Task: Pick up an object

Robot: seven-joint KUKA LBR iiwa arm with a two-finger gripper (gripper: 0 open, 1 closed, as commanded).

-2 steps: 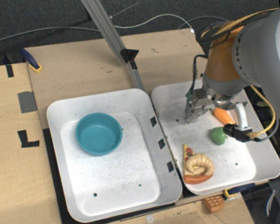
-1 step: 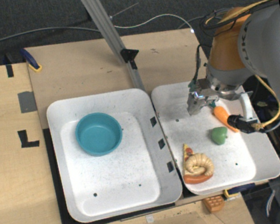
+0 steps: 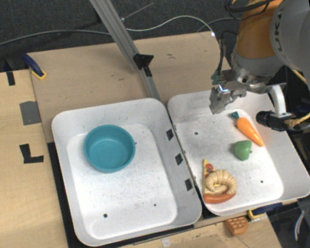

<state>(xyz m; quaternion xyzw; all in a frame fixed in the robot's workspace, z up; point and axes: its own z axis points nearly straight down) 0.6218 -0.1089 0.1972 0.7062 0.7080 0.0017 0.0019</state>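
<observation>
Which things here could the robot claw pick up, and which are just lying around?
For the job:
- claw, over the right bin's far end
- carrot, nearest it
- green piece
- shrimp-like toy
- blue bowl, in the left bin

Just lying around:
- right bin and left bin
- metal pole
- black tape marks
- cable

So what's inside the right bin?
The right bin holds a toy carrot, a green piece and a curled shrimp-like toy. Whatever lies beneath the gripper is covered.
</observation>
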